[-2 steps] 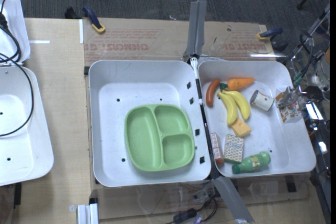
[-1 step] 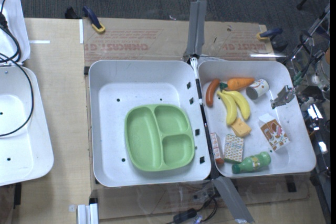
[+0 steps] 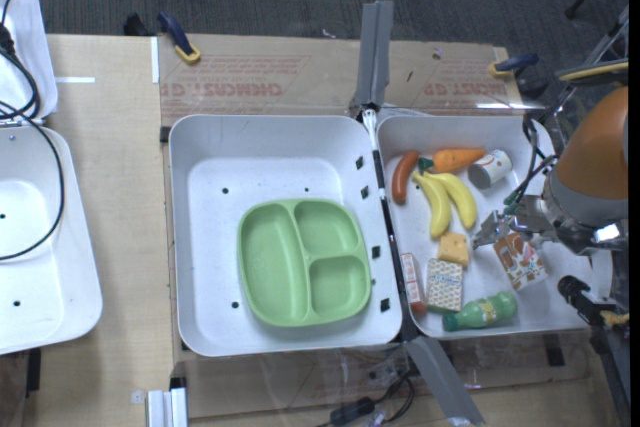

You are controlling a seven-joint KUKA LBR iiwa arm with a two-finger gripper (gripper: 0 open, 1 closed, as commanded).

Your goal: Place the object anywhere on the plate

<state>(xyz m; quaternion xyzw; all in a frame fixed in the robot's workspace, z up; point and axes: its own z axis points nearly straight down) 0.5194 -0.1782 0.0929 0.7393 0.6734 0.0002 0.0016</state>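
The pincer [image 3: 497,233], grip state unclear, is hovering by the carton [image 3: 520,262] just beside it, leaving the green plate [image 3: 304,262] far left waiting.

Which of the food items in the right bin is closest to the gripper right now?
The small printed carton, just under the gripper at the bin's right side. The cheese and bananas lie farther left.

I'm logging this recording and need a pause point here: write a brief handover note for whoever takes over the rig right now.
Gripper: low in the right bin, at the small printed carton; grasp not confirmed.
Green plate: in the left bin, nothing on it.
Also in the right bin: bananas, hot dog, carrot, can, cheese cube, green bottle.
Done: nothing placed.
Left: secure an object, carry it left, put it on the plate.
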